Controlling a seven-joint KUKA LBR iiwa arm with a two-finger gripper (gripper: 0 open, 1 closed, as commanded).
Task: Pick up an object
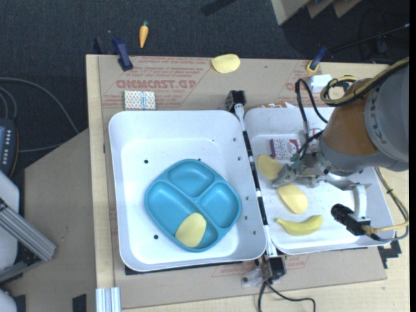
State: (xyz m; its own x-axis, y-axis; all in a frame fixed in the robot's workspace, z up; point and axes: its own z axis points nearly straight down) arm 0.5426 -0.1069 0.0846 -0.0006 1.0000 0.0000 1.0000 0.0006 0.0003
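The banana point(299, 225) lies just below the gripper point(296, 172), which hangs low over two yellow lumps point(293, 198), so it seems ready to grab one next.

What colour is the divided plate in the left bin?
Blue, seen in the camera view: plate.

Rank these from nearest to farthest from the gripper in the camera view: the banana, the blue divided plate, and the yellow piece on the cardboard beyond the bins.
Measured from the gripper:
1. Yellow banana, right bin, near edge.
2. Blue divided plastic plate, left bin.
3. Pale yellow rounded piece, on the cardboard behind the bins.
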